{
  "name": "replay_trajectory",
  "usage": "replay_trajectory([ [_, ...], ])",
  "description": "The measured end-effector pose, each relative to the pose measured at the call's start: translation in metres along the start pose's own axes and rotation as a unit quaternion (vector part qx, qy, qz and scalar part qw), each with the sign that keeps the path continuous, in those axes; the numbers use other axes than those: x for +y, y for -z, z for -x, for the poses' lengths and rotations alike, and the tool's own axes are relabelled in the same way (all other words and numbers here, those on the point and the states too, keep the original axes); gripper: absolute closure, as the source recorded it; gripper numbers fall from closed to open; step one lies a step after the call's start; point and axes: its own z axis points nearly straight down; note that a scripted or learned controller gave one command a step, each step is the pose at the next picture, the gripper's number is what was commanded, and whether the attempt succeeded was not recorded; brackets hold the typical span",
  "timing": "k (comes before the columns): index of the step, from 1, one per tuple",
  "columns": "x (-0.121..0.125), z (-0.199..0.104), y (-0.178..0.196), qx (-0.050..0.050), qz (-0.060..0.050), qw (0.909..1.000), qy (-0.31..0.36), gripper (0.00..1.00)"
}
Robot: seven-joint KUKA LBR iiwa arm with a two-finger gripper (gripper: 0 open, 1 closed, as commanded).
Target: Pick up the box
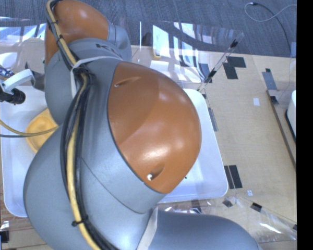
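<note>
Looming across nearly the whole camera view, the grey KUKA arm with its glossy orange shell (154, 129) is bending over the two shallow white plastic bins, a bundle of black and yellow cables (75, 139) running down its side. Its bulk is covering most of the right-hand white bin (211, 160), of which a rim and a corner are peeking out, and a good part of the left-hand white bin (10, 155). A rounded yellow object (40, 129) is lying in the left bin, touching the arm's outline from where I stand. I cannot tell where the box is, nor how the pincer is standing or what it might have hold of. Beyond the bins, the pale wooden bench top (250, 134) is carrying strips of dark tape.
</note>
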Motion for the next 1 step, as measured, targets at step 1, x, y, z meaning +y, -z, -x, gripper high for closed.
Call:
replay_trajectory([
  [1, -0.0318, 0.1233, 0.0206, -0.001, -0.002, 0.9993, 0.038, 0.00],
])
